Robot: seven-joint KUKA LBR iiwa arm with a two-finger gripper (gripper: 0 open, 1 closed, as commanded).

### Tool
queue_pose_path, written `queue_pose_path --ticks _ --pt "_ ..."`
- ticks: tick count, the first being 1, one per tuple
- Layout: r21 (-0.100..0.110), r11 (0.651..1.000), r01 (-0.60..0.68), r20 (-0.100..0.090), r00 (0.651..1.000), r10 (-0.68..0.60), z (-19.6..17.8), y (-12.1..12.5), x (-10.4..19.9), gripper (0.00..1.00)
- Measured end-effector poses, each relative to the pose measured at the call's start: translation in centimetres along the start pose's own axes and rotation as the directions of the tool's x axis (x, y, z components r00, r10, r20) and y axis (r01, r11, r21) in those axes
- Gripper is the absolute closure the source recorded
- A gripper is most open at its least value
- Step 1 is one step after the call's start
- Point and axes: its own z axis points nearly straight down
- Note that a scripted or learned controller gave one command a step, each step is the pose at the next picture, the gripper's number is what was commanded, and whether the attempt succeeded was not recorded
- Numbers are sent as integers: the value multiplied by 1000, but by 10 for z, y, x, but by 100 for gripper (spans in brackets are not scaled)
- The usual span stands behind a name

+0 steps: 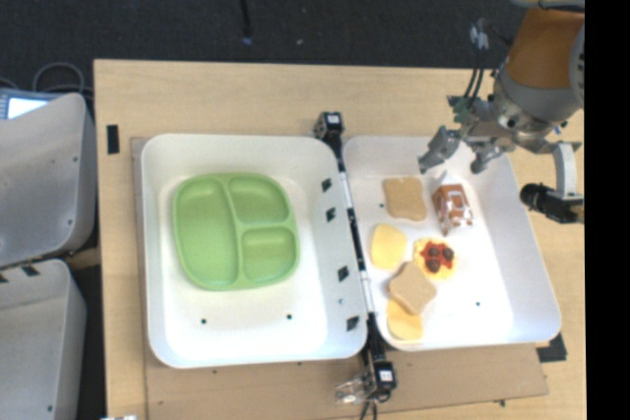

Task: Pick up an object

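My gripper (pixel 461 155) hangs over the far edge of the right bin (pixel 512 290), its two fingers spread open with nothing between them. Just below it lies a small red and white packet (pixel 452 207). To the packet's left sits a tan bread slice (pixel 405 198). Lower down are a yellow piece (pixel 388 246), a round item with red berries on it (pixel 436 258), a second bread slice (pixel 411 289) and another yellow piece (pixel 405 321).
The left bin (pixel 177 330) holds a green divided plate (pixel 236 230). A black-clipped rim (pixel 347 231) separates the two bins. The arm's orange band (pixel 541 44) rises at the upper right. A grey case (pixel 39 172) stands off the bench's left side.
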Motion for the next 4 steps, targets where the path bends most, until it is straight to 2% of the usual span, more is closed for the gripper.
queue_pose_path --ticks 1,2,3,4 --pt "1 1000 -1 0 1000 1 53 -1 -12 0" --pt "-8 1000 -1 2 1000 1 111 3 -18 0" --pt "-16 1000 -3 4 1000 3 95 5 -19 100" --pt "-8 1000 -6 0 1000 6 49 2 -24 100"
